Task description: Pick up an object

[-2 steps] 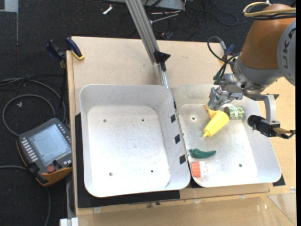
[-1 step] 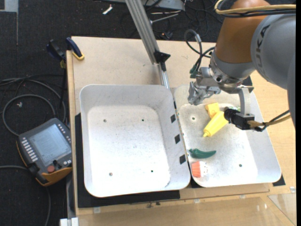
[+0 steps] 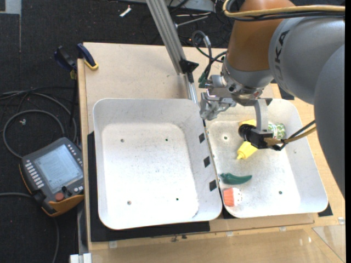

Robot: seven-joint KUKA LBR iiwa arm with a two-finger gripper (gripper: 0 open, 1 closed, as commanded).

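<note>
My gripper (image 3: 210, 110) hangs over the far left corner of the right bin (image 3: 307, 196), close to the rim shared with the left bin. A yellow object (image 3: 246, 150) lies in the middle of the right bin. Behind it, to the right, is a small green and white object (image 3: 276, 130). A dark green curved piece (image 3: 236, 177) lies nearer the front, and an orange and white object (image 3: 231, 196) sits at the front left corner. All of these lie apart from the gripper, to its right and towards the front.
The left bin (image 3: 109, 114) stands beside the right one. A slanted aluminium rail (image 3: 167, 32) rises behind the bins, just left of the gripper. A blue and yellow clamp (image 3: 83, 57) sits on the bench's far left corner.
</note>
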